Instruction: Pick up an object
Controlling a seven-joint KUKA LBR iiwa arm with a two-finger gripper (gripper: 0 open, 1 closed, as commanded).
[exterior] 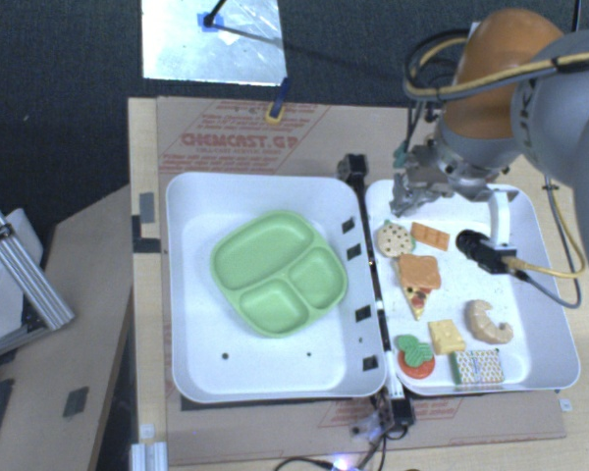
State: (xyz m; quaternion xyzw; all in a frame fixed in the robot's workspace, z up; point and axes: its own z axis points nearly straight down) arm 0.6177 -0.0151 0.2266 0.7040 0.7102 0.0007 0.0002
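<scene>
Claw above the toy food
The grey two-finger gripper [402,202] hovers just beyond the round speckled toy cookie [394,238]; its opening is impossible to tell.

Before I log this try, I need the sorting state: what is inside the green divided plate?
The green divided plate in the left bin holds nothing in its three compartments. The bin floor under it is covered.

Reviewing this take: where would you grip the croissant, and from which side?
Grip the croissant across its thick middle, coming straight down. It lies flat and curved in the right bin, apart from the cheese on its left, so fingers probably fit on both sides.
</scene>
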